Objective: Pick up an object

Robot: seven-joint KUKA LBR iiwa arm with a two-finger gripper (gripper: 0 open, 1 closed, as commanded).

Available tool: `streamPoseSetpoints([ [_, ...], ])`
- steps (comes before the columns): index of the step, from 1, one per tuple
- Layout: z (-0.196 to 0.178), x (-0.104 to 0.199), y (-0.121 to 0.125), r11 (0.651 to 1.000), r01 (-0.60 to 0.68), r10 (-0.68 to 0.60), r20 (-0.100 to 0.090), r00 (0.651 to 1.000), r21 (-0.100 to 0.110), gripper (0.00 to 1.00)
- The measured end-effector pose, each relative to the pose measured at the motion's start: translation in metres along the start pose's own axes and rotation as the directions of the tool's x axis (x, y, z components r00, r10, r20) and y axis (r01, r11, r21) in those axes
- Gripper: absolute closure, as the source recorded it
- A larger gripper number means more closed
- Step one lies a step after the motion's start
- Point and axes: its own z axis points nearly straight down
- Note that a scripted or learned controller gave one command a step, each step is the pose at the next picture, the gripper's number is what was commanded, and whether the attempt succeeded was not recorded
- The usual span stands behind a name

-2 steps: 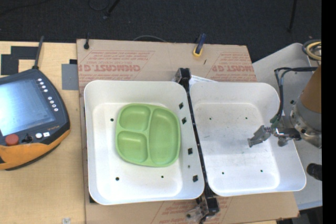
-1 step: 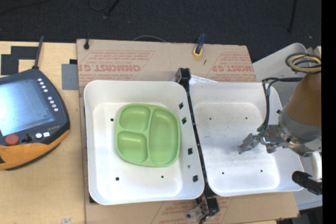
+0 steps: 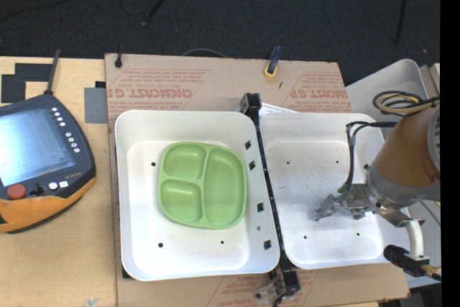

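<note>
Green plate (image 3: 202, 184), three compartments, flat on the floor of the left bin (image 3: 136, 226), roughly centred, touching no wall. Black clips along the divider (image 3: 262, 176) between the two bins, just right of the plate. Right bin (image 3: 316, 140) beside it, floor speckled with small dark marks. Pincer (image 3: 329, 208) low over the right bin's floor, toward its near right part, well apart from the plate; fingers (image 3: 322, 211) pointing left, seemingly spread, nothing between them. Arm (image 3: 406, 154) reaching in from the right, orange band above the wrist, black cable looping up behind it. Cardboard sheet (image 3: 187, 86) with reversed red print under both bins, on the bench (image 3: 43, 255). Blue and yellow clamp (image 3: 272, 62) at the cardboard's far edge. Teach pendant (image 3: 39, 158) with a lit screen and orange underside at far left, well apart from the bins.
</note>
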Motion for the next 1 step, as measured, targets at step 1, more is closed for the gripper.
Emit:
streamPoseSetpoints([
  [1,-0.0128,-0.0028,0.0000,1.000,-0.008,0.008,0.001,1.000,-0.003,1.00],
])
